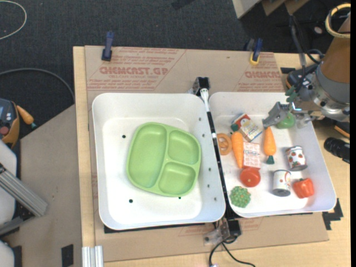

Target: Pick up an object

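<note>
Camera view: gripper [280, 114] hovers just above-right of the carrot [269, 142].

The arm [334, 77] beside the right bin [328, 177] is grey, with an orange band, dark cables and a metal gripper [278, 114].

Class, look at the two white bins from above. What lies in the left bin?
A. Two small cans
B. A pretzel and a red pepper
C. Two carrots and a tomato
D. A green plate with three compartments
D: the green divided plate lies alone in the left bin, while the carrots, cans and other toy food sit in the right bin.
</note>
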### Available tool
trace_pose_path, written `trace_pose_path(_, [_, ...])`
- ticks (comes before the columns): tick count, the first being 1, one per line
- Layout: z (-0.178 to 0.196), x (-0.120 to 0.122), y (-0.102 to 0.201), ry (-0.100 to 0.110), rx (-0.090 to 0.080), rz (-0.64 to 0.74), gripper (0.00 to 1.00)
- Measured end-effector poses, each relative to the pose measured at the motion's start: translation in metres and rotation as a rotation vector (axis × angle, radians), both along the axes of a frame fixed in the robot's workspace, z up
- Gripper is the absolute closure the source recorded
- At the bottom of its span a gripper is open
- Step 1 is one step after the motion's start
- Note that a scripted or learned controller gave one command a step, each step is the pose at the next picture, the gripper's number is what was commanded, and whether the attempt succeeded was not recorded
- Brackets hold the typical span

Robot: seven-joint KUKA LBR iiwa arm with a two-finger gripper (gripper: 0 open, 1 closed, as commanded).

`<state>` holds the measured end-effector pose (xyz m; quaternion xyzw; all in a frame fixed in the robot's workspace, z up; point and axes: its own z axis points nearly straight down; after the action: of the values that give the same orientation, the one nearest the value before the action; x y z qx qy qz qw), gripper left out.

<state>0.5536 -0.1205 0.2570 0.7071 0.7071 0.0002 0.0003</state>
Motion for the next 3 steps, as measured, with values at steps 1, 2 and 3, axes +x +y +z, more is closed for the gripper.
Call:
trace_pose_path(1, [-0.075,-0.061,0.013,0.012,0.004,-0.002,0.0])
trace_pose_path(2, [-0.073,-0.071,0.089,0.005,0.004,0.006,0.0])
trace_pose_path(3, [-0.072,-0.075,0.127,0.005,0.003,0.004,0.0])
